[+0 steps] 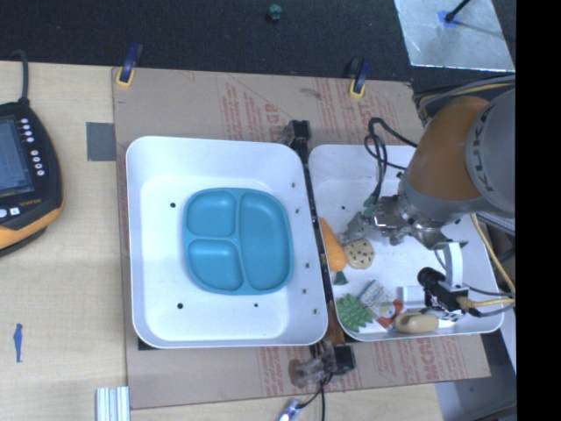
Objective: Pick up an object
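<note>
The two bins (140,235) are plain white. A light blue divided plate (237,239) lies in the left one. In the right bin sit an orange carrot (332,246), a tan cookie (358,253) speckled with dark dots, a green leafy piece (353,310) and a beige bread-like piece (415,323). The arm (460,160) is grey with an orange band. The tabletop (61,305) is pale wood under brown cardboard (219,103) with faint red print. Blue-and-yellow clamps (129,64) hold it.

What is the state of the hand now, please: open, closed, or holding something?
Hand: cannot be told; it sits low in the right bin, beside the cookie and the carrot, with its tips too blurred to read.
</note>
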`<move>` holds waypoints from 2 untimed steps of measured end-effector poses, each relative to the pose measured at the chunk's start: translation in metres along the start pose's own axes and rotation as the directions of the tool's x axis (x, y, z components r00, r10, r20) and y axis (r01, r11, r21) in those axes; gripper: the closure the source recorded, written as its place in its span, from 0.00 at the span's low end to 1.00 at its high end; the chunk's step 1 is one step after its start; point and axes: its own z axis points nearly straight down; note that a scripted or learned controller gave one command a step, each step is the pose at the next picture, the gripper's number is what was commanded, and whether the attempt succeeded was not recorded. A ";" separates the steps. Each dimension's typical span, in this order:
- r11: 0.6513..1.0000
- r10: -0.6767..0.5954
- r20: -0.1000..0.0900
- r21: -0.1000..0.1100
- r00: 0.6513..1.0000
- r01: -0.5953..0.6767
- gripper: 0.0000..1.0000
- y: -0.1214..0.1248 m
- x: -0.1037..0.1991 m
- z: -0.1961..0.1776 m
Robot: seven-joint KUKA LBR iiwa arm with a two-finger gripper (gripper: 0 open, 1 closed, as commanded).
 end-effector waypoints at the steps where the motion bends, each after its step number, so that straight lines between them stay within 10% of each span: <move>1: 1.000 -0.003 0.002 0.001 1.000 0.003 1.00 0.000 -0.001 -0.011; 2: 1.000 -0.003 0.002 0.001 1.000 0.003 0.00 0.000 -0.001 -0.011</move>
